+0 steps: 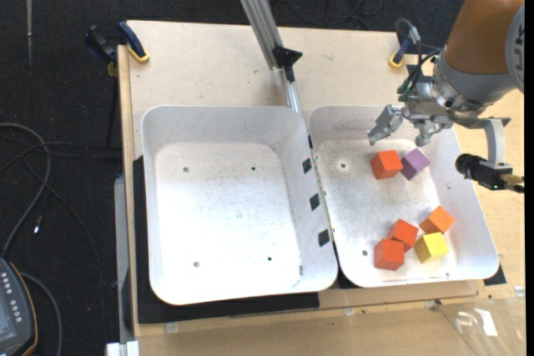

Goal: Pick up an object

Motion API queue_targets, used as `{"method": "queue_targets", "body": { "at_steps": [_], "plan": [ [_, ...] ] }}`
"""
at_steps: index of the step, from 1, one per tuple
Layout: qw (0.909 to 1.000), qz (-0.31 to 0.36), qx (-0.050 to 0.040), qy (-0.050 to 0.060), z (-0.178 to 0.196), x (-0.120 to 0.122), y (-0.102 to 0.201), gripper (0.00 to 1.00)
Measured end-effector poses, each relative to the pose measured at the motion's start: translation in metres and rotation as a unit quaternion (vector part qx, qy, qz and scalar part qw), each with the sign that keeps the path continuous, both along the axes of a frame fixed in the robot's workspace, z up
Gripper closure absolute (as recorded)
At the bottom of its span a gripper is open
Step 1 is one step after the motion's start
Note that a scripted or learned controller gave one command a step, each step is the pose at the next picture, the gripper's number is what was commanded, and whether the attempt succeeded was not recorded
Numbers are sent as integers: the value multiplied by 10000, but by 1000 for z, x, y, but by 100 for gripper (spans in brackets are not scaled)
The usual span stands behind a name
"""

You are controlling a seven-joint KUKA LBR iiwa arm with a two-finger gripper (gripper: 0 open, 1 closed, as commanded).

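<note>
Two white bins sit side by side; the left bin (pixel 221 204) holds no blocks. In the right bin (pixel 350 263), the gripper (pixel 406 129) hangs near the far edge, fingers spread apart with nothing between them. Just below it an orange cube (pixel 385 164) touches a purple cube (pixel 415 163), both turned diagonally, neither having a long axis.

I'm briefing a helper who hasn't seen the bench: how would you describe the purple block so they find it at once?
Look in the right bin, toward its far end, just below the gripper. Two blocks sit side by side there: the purple block is on the right, beside an orange block. It is the only purple one; the cluster at the near end is orange, red and yellow.
</note>
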State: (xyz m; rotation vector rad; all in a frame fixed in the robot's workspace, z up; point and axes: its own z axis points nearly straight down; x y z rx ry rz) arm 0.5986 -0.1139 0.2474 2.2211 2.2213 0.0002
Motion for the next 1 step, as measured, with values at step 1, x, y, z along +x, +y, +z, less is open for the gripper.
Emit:
{"method": "queue_targets", "body": {
  "at_steps": [1],
  "plan": [
    [10000,20,-11,-49,143,-11,9,0]
  ]
}}
